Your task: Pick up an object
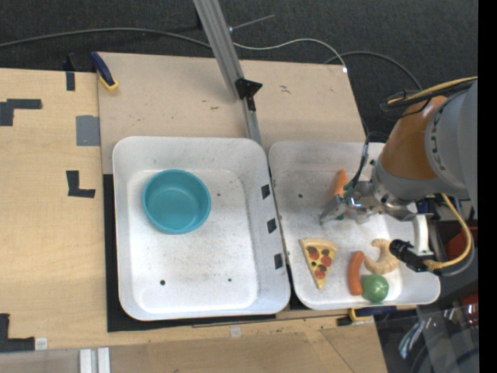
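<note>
Two white bins sit side by side on the bench. Low in the right bin, the gripper has its fingers spread, holding nothing. Just above it lies a small orange carrot, perhaps touching, its long axis nearly vertical in view.

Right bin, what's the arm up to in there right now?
The arm has reached into the right bin, and its gripper sits low near the bin's middle, just beside an orange carrot-like piece. Nothing is visibly held between its fingers. Closer to the front of that bin lie a pizza slice, a red sausage, a green ball and a tan curved piece. The left bin holds a teal bowl, untouched.
</note>
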You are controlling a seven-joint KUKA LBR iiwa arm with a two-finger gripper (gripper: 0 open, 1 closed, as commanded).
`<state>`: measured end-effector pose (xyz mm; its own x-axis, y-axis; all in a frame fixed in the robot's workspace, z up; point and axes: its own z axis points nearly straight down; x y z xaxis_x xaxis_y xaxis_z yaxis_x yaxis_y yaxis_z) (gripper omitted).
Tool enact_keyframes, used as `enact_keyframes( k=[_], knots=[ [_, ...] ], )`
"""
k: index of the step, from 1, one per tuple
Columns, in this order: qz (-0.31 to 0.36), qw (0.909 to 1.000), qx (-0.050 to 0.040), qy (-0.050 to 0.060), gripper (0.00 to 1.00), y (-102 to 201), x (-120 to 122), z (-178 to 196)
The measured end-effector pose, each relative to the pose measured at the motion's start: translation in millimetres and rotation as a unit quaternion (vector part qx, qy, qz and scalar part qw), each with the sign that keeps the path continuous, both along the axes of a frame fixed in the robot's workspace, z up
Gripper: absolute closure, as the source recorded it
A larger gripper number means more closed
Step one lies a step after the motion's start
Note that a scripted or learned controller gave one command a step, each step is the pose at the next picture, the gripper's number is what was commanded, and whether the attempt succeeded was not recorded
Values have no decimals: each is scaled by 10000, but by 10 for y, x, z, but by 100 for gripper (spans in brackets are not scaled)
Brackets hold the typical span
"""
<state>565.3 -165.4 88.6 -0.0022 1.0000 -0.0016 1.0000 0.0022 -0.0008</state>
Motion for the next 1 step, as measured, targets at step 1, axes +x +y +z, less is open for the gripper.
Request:
enact_keyframes(
  k=[1],
  knots=[
    [4,10000,7,1,100,6,1,105]
  ],
)
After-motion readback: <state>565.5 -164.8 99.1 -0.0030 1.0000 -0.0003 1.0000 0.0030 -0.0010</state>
